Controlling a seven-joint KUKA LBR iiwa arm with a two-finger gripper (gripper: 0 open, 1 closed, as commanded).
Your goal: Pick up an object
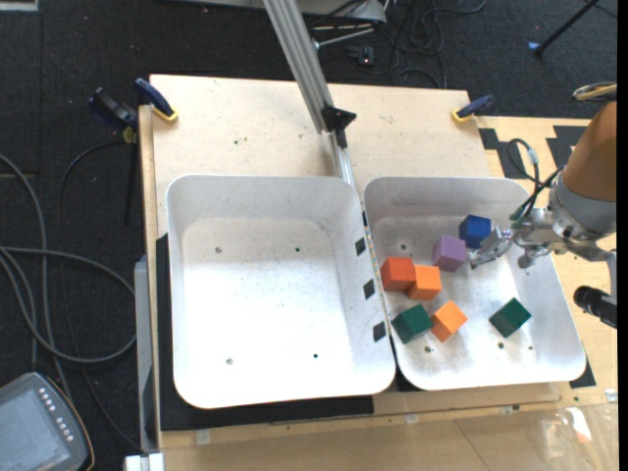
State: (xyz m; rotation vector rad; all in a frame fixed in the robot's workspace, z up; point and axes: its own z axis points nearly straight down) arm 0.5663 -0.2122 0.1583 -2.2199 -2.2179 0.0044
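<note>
Dark floor, loose cables, and in the middle a pale bench point(294, 116) bearing two shallow white bins side by side. Left bin point(196, 263) bare white; right bin point(559, 356) full of cubes. Arm in from the bench's right edge, orange band above the wrist, gripper point(494, 248) low over the right bin's far half. Fingers too small and cluttered to read: released or clenched, cannot tell. Nothing visibly between them.

Closest candidates now: blue cube point(475, 229) just beside the gripper, toward the bench's far edge, and purple cube point(450, 252) just beside it, toward the left bin. Both close enough to look touching, though impossible to say for sure. Red-orange cube point(397, 273) and orange cube point(427, 282) pressed together further toward the middle of the bench. Second orange cube point(449, 319) and a dark green cube point(412, 322) nearer the front edge. Another dark green cube point(510, 317) alone, toward the front right corner.

Key relation: purple cube straight ahead along the gripper's reach, blue one off to the far side. Cubes, so no long axis to fuss over. Likely a short push leftward and down for purple; crowding from blue the risk.
</note>
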